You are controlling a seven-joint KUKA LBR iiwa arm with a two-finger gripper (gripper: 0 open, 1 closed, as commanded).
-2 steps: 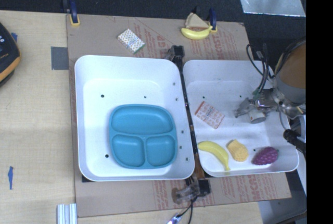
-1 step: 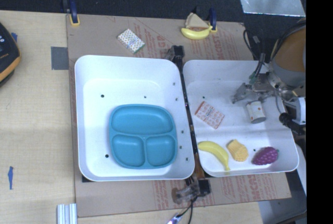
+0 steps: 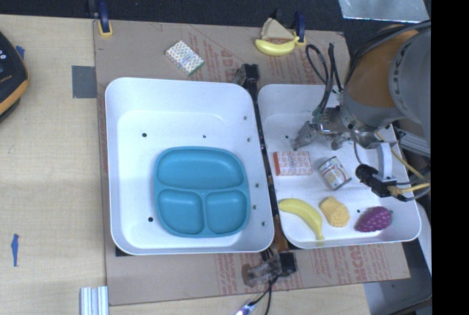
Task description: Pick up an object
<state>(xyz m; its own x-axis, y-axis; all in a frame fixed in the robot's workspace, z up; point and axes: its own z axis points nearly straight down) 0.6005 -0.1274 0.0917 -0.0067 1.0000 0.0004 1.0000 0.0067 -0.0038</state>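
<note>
The right bin [image 3: 410, 233] holds a red and white packet [image 3: 292, 162], a small can [image 3: 333, 172] lying on its side, a yellow banana [image 3: 303, 215], a yellow corn piece [image 3: 335, 212] and a purple grape bunch [image 3: 374, 219]. My gripper [image 3: 309, 134] hangs low over the upper middle of this bin, just above and right of the packet and up-left of the can. Its fingers [image 3: 300, 141] are spread open with nothing between them. The grey arm with its orange band [image 3: 377, 72] covers the bin's upper right corner.
The left bin [image 3: 121, 108] carries a blue divided plate [image 3: 201, 190]. Beyond the bins, a second banana [image 3: 275, 47] with a sandwich piece lies at the back, and a patterned packet [image 3: 184, 56] lies further left. A yellow and black device [image 3: 9, 75] sits at the far left edge.
</note>
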